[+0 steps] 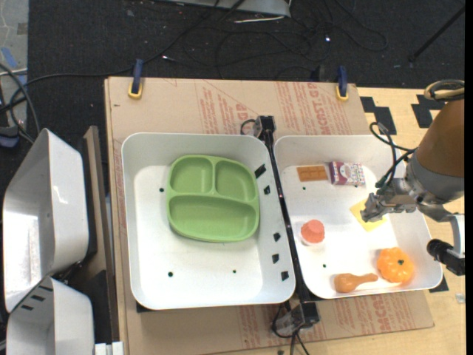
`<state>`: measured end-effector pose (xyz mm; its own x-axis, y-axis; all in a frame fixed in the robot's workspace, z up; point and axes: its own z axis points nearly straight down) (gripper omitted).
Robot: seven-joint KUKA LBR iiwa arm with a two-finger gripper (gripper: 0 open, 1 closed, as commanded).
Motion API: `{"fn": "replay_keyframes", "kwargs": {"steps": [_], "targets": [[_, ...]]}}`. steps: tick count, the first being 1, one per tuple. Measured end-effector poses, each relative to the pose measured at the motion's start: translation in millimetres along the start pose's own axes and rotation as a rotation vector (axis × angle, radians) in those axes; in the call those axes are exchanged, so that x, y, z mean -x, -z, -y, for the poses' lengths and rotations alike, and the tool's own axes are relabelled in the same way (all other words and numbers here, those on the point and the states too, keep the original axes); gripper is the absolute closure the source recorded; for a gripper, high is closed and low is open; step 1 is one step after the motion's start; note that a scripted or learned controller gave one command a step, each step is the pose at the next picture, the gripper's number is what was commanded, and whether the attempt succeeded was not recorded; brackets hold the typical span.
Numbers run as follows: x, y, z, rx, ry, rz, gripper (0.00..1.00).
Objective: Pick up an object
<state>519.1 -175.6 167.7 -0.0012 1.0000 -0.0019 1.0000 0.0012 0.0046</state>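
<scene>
A grey KUKA arm with an orange band reaches in from three o'clock, its gripper (375, 209) poised low over the right bin (336, 291) and sitting on or just above a flat yellow piece (372, 221) at the bin's three o'clock side. Whether the jaws stand wide or narrow cannot be told from this slant; nothing can be made out between them.

The right bin also carries an orange pumpkin (395, 265) at five o'clock, a tan drumstick-shaped toy (354, 280) just beside it at six, a small salmon-coloured cup (313, 232) near the centre-left, and, along the twelve o'clock wall, an orange cracker-like tile (312, 173) next to a maroon-and-white packet (346, 174). The left bin (148, 272) holds a green divided plate (214, 198), well apart from the arm.

The step in hand appears to be the descent onto a target, most likely the yellow piece. The next move would call for closing squarely on it and lifting straight up; being thin and flat against the bin floor, it looks hard to pinch, and the fingers could slide off.
</scene>
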Motion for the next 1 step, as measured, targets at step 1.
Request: {"fn": "replay_keyframes", "kwargs": {"steps": [1], "targets": [[-7.9,60.0,-3.1,0.002,0.003,0.000,1.00]]}}
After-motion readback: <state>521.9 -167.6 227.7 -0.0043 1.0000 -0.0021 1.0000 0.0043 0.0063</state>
